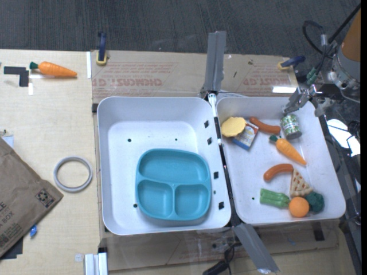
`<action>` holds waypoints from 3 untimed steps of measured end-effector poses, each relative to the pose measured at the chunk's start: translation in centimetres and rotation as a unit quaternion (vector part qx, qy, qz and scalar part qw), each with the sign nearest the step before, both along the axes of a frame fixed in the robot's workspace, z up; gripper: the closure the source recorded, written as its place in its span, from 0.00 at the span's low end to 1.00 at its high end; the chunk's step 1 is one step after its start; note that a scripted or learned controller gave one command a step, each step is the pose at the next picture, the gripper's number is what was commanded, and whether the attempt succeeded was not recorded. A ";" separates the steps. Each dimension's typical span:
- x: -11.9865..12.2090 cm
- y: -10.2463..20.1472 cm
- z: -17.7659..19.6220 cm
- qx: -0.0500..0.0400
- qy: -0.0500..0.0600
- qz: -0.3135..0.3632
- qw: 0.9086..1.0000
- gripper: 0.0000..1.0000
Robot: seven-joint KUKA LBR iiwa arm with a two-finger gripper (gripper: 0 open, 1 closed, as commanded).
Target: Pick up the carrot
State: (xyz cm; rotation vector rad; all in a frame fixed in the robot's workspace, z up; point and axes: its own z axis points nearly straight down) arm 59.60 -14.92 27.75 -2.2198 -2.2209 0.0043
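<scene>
Gripper (299, 98): hung over the far right corner of the right bin (332, 171); whether its fingers were open or closed could not be told, and nothing showed between them.
Carrot (289, 150): lay in the right bin, near side of a small can (291, 125), apart from the gripper.
Neighbours: two sausages (277, 171), a yellow disc (233, 126), an orange (299, 207).
Left bin (114, 125): held a blue tray (172, 184).
Bench: a second carrot (55, 69) at far left.

Glossy plastic bins (109, 153), matt blue tray (172, 182).
</scene>
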 end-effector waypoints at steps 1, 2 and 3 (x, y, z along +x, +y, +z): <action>0.3 -4.9 -7.9 0.000 -0.001 0.000 1.000 0.00; 1.6 -6.4 -18.0 0.001 -0.006 0.040 0.999 0.00; 1.7 -6.5 -16.9 0.001 -0.008 0.039 0.999 1.00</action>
